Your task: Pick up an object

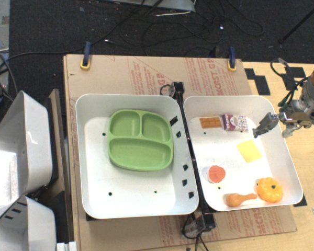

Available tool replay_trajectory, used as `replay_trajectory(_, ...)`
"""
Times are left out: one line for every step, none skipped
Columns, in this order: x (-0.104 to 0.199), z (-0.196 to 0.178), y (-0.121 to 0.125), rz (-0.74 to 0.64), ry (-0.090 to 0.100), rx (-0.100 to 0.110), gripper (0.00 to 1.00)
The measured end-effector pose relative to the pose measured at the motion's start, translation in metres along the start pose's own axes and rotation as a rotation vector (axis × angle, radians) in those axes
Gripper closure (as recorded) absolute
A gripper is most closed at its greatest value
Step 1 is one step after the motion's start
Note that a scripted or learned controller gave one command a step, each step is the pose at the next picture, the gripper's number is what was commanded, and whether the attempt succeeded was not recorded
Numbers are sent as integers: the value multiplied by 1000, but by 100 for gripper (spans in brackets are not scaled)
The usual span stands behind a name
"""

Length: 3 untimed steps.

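While the arm waits at the right edge, nothing has been lifted yet. Going left to right: the left bin (89, 192) carries a green divided plate (141, 140), lying flat near its middle. The right bin (288, 156) holds a wrapped snack (224, 123) at the far side, a yellow square (249, 151) in the middle, a pink disc (216, 173) toward the left, and an orange gourd (239, 198) beside a small pumpkin (269, 189) at the near edge. The gripper (282, 123) hangs over the bin's far right rim, fingers spread wide, gripping nothing. Judged step: approach. The next move calls for travel leftward over one item, then descent.
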State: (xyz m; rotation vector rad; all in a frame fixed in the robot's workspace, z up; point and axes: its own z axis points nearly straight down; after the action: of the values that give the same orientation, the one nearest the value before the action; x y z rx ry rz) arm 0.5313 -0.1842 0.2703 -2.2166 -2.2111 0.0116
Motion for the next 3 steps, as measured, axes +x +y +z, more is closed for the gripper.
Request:
replay_trajectory(1, -7, 2, -4, -3, -12, 0)
replay_trajectory(8, 41, -2, -2, -1, -9, 0)
replay_trajectory(8, 104, 2, -1, -1, -7, 0)
